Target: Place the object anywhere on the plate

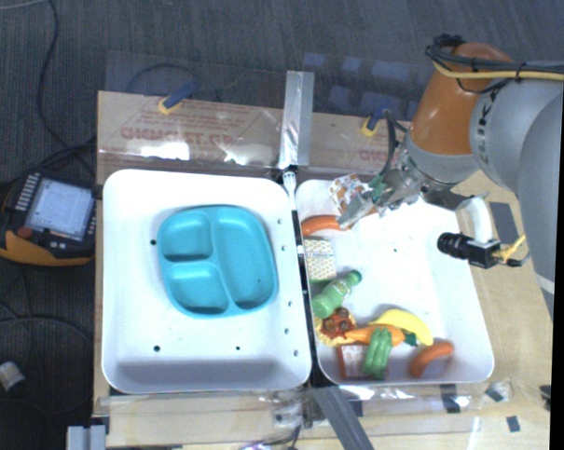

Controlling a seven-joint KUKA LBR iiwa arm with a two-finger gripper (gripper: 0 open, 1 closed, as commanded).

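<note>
1. Silvery-white and crumpled, a small packet sits at the upper left corner of the right bin, close to the bin's far wall.
2. The end effector is right against the packet's right side. The view is too coarse there to tell whether it is spread, pressed together or pinching the packet.
3. The grey arm, with its orange band, comes down to that spot from the upper right.
4. Just below the packet lies an orange-red item, and under that a pale speckled packet rests along the bin's left wall.
5. Further toward the near edge, a green bottle lies tilted, with its cap pointing up and to the right.
6. At the near end of the right bin is a cluster of a yellow banana, a green vegetable, an orange carrot-like piece and a reddish sausage, all touching or nearly so.
7. The blue plate, with three compartments, lies in the middle of the left bin, well apart from the crumpled packet, and nothing rests on it.
8. Both bins stand side by side on the table.
9. A handheld controller with a lit screen lies on the dark floor to the left.
</note>
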